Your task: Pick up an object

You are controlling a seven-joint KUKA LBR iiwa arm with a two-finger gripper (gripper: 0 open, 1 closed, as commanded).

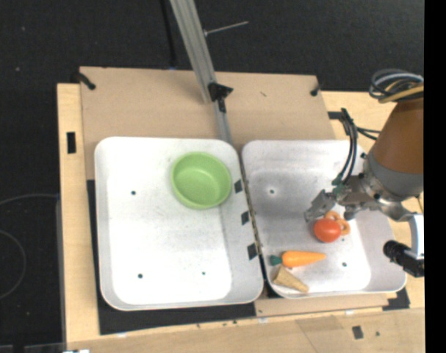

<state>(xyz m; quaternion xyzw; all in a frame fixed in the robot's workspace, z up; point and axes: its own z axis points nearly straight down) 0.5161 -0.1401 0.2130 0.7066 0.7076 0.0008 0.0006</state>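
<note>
the gripper [331, 210] hangs low in the right bin [281, 168], just above and touching the top of a tomato [327, 230]; i cannot tell how far it is open or whether it grips anything. nearer lies a carrot [303, 257], then a tan wedge [290, 279] at the near rim. the left bin [134, 256] holds a green bowl [201, 180] at its far right.

No readable text, label, brand, number or sign anywhere.
</note>
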